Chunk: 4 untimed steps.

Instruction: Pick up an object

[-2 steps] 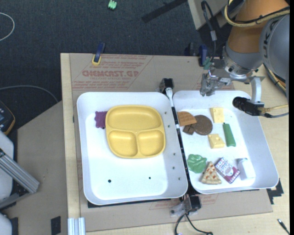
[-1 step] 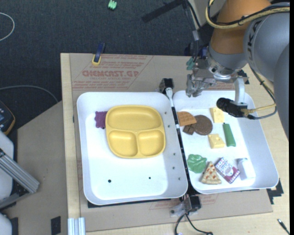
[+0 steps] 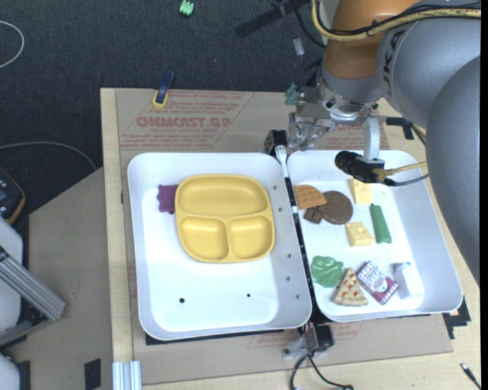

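I see dark speckled floor [image 3: 61,99] all round the bench. The bench top is a tan cardboard sheet [image 3: 221,126] with red CHEMCAST print. A blue-and-yellow clamp [image 3: 162,90] sits on its far edge. A slanted aluminium rail [image 3: 30,286] is lower left. A small green bit [image 3: 186,8] lies on the floor, top. Light is even, shadows soft.

- white bins: 2, i.e. left bin [image 3: 152,266] & right bin [image 3: 427,251]
- yellow tray [image 3: 225,217]: 1, w/ 3 compartments
- purple scrap [image 3: 165,197]: 1
- yellow blocks: 2, i.e. upper block [image 3: 360,190] & lower block [image 3: 359,233]
- round brown cookie [image 3: 336,207]: 1
- tan cracker [image 3: 309,196]: 1
- green stick [image 3: 380,224]: 1
- green leafy lump [image 3: 327,270]: 1
- pizza slice [image 3: 350,289]: 1
- red packet [image 3: 377,282]: 1
- small pale packet [image 3: 402,278]: 1
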Each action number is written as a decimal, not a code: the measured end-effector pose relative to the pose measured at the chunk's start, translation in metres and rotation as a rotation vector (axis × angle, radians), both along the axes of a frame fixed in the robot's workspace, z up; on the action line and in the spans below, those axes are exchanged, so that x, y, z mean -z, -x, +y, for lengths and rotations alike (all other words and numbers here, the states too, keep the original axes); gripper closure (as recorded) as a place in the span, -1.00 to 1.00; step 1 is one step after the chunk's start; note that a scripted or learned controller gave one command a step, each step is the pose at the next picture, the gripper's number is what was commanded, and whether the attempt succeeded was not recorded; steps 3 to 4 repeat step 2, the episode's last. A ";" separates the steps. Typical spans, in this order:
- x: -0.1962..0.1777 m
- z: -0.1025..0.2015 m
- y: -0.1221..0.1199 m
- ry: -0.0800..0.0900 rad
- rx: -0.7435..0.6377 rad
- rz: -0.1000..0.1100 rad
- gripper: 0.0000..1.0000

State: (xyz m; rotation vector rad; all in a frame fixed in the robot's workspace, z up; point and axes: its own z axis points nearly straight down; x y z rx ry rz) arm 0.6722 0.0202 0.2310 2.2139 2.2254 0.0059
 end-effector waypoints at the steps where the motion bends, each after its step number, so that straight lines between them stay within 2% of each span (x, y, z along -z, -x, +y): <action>1: -0.003 -0.004 0.007 0.001 0.006 0.005 1.00; 2: 0.006 -0.001 0.019 0.001 0.007 0.008 1.00; 4: 0.006 -0.001 0.019 0.001 0.007 0.008 1.00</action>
